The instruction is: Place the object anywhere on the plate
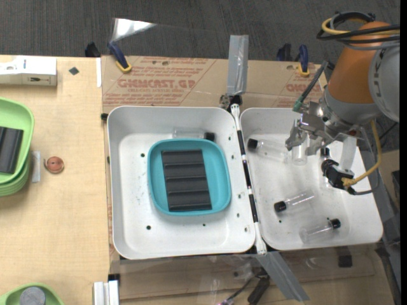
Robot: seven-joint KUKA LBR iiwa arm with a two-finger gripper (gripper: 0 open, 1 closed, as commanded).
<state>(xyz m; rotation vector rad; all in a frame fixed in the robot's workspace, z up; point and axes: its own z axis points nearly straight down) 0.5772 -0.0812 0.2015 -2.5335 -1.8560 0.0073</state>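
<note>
Two white bins (121,189) on cardboard (159,81)

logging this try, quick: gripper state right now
gripper: over the right bin, above a clear vial; open or shut cannot be told, no vial seen between its fingers.

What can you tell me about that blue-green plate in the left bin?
The plate is a turquoise, rounded-square dish with a raised rim, plastic by the look of it. It lies flat near the middle of the left bin, slightly turned. A dark ribbed block rests inside it. A small clear tube lies just behind its far edge.
</note>
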